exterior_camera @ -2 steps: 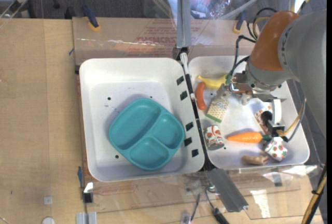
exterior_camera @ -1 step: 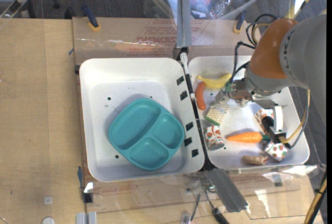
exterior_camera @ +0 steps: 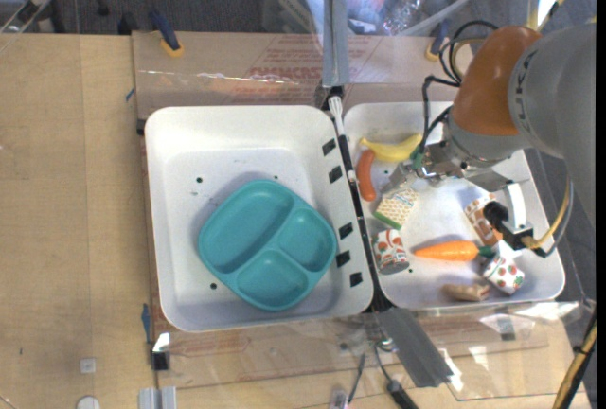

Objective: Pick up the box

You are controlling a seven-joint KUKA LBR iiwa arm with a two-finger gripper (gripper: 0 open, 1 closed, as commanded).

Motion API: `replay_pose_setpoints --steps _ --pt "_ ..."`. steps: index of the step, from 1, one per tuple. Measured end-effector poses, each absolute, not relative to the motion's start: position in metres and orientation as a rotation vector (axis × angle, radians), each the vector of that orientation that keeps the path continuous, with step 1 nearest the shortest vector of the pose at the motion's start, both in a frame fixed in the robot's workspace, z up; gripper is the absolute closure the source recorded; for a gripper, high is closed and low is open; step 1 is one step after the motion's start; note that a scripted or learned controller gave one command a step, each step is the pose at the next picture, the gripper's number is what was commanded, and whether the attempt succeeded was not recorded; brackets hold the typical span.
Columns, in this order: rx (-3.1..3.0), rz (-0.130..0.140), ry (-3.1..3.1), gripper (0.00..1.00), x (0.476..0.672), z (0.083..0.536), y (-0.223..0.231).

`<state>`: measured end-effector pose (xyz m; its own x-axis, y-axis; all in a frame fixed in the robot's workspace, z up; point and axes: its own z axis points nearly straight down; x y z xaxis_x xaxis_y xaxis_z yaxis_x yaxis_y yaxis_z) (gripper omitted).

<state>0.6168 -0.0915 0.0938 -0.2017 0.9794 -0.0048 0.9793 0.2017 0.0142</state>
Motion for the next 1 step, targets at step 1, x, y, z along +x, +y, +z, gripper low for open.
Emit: replay_pose_setpoints --steps 1 --pt "2.128 0.028 2.287 0.00 0.5958 0.0958 -0.0954"
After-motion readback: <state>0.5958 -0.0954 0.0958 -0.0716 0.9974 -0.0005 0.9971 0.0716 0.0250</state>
